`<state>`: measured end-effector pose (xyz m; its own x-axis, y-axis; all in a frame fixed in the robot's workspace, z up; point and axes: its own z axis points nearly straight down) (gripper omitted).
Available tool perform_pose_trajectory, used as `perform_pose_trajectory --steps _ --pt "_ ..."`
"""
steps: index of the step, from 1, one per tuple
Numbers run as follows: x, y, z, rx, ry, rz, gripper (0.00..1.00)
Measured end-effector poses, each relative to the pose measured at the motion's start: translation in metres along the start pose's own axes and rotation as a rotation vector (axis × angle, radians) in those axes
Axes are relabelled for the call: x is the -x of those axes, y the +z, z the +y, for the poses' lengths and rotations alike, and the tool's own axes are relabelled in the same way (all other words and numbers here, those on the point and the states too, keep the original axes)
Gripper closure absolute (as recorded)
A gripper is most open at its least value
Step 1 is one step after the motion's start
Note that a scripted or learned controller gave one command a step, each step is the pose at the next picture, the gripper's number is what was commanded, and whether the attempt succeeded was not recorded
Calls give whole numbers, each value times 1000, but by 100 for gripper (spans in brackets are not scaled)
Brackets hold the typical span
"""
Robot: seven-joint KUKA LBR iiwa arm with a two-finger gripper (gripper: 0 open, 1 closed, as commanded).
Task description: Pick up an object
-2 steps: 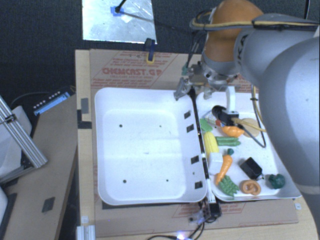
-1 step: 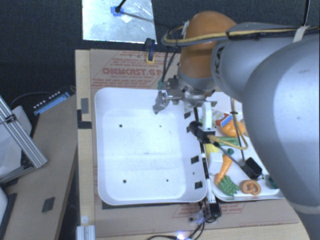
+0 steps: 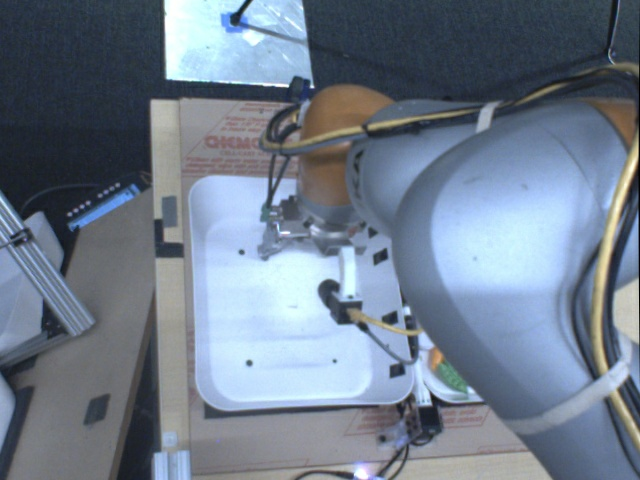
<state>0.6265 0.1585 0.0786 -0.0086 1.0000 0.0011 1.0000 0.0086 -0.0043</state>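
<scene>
Pincer [image 3: 272, 243] over far end of left bin [image 3: 225, 358]; grip state cannot tell.

Object half hidden
A small green-and-orange thing [image 3: 447, 375] lies in the right-hand bin [image 3: 437, 393], mostly covered by the arm [image 3: 500, 268].

Soft, even light is falling from above, washing the white bin [image 3: 240, 358] almost flat, with only faint shadow lying beneath the gripper [image 3: 271, 246]; the silvery sheet [image 3: 235, 28] is glaring, and the near grey arm [image 3: 500, 268] is looming blurred and sheened
</scene>
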Motion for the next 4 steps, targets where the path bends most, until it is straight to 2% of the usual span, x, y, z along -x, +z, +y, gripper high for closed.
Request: perform_pose_trajectory --steps 1,2,3,4 --pt "40 -70 8 11 10 -1 0" --pt "-67 -2 14 2 -4 3 0" --pt "-60 -17 17 7 3 1 100" --pt "-77 -50 44 10 3 2 100"
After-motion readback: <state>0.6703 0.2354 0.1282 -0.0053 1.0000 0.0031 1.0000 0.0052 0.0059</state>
